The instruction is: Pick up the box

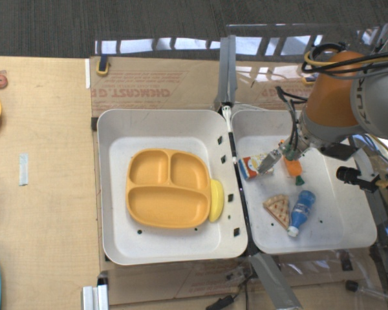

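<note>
Box point(248, 167) at 9 o'clock edge of right bin point(349, 237), red-white, lying flat. Gripper point(269, 162) low over box's 3 o'clock end, seemingly touching; finger spread and grip: cannot tell. Blue bottle point(300, 212) toward 5 o'clock.

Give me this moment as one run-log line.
arm: over right bin | gripper: at box, grip unclear | box: on bin floor, left side | nearby: blue bottle, waffle piece | left bin: orange divided plate

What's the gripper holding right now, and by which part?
Cannot be told. The gripper sits at the right edge of the small red and white box in the right white bin, but the box isn't visibly between its fingers.
</note>
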Controlling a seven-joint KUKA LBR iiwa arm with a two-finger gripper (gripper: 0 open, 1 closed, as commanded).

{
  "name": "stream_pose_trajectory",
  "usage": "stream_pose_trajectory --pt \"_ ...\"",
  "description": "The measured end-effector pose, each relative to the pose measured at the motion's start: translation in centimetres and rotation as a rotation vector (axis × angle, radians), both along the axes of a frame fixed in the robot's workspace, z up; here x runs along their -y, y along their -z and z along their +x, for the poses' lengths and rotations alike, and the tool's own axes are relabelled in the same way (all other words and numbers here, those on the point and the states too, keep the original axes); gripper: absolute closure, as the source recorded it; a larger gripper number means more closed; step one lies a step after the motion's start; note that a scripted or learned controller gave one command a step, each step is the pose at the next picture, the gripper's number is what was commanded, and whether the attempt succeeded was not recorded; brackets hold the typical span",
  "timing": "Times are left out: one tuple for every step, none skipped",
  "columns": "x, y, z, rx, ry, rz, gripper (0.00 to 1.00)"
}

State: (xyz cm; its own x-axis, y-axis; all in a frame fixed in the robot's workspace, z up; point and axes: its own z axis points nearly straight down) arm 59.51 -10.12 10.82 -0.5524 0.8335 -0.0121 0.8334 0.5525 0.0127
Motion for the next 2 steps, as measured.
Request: stream_pose_trajectory --pt "0.1 1.0 2.2 -0.007 0.118 0.004 0.0" --pt "-8.2 -8.4 3.9 -0.016 0.067 0.002 0.0"
